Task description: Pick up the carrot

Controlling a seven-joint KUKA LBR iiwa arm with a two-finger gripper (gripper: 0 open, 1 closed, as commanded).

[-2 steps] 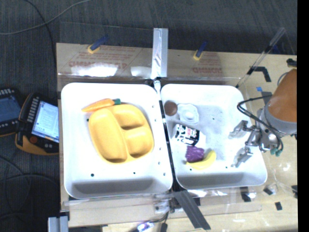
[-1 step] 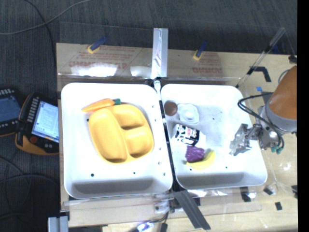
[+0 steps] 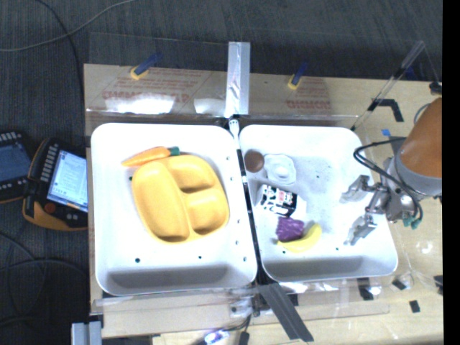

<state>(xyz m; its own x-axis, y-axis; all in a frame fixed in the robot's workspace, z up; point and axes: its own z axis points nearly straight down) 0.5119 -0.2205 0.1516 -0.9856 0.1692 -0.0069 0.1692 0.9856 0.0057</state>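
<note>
Far left, off the bench, a handheld pendant [image 3: 61,187] w/ a lit screen & yellow-orange casing is being seen lying on dark ribbed carpet.

The left bin [image 3: 108,264], smooth white plastic w/ rounded corners, is being occupied by two things. The carrot [image 3: 147,155], orange, tapered, w/ a small green stub at its right end, is lying near the bin's back-left area, lengthwise approx. left-right, just beside or touching the back edge of the yellow tray [image 3: 180,196]. That tray is glossy, rounded-square, divided into compartments, & is being shown tilted diagonally at the bin's middle.

Behind the bins, a tan board is being fixed w/ two blue-and-yellow clamps [image 3: 146,65]; a shiny metal strip [image 3: 238,77] is standing upright btwn them.

The right bin [image 3: 338,261], same white plastic, is being filled on its left side: a brown round item [image 3: 253,161] at the back, a white cup-like piece [image 3: 280,168] just beside it, a black-and-white printed packet [image 3: 277,200] nearer the middle, then a knobbly purple piece [image 3: 290,228] touching a curved yellow banana shape [image 3: 305,238].

At that bin's right edge, the gripper [image 3: 359,210], metallic grey, is being held w/ fingers spread apart, nothing btwn them, well apart from the carrot.
</note>
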